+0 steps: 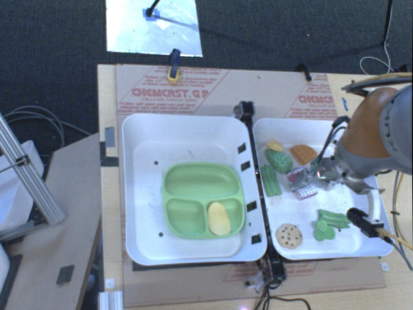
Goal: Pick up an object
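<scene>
Arm low over the right bin, among toy food.

The jaws sit beside a small pink-and-grey packet, but whether they grip it or how far apart they stand cannot be told. Nearby lie a green pickle, a cookie and green beans. The left bin holds a green tray with a yellow piece.

Two bins side by side – left bin holds a divided tray, a small item in its near-right compartment; right bin holds scattered items, cookie at near-left.
</scene>
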`<state>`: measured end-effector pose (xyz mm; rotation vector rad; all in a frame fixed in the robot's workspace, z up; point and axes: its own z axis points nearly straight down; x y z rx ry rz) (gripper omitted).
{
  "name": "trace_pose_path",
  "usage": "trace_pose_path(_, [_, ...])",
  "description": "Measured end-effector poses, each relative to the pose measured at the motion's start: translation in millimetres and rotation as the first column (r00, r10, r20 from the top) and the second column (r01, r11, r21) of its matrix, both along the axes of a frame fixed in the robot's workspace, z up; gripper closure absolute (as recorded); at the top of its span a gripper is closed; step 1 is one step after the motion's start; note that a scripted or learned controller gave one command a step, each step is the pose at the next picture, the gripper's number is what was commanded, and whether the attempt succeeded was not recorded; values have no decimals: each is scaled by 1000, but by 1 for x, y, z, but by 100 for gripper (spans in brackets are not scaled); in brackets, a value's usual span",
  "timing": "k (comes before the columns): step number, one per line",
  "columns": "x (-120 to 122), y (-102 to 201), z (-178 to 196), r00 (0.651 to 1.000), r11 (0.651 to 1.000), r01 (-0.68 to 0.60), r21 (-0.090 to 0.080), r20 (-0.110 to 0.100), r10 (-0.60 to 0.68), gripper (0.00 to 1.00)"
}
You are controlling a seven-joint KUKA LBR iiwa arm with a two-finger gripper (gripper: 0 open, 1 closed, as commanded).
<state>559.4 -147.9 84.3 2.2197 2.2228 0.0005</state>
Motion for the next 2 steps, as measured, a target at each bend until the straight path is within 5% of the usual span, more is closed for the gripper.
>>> trace_pose_path(1, [1, 0, 11, 1000, 1000, -1, 0, 2, 1, 100])
trace_pose_path(2, [-5, 80, 136, 1000, 1000, -12, 2, 13, 11, 100])
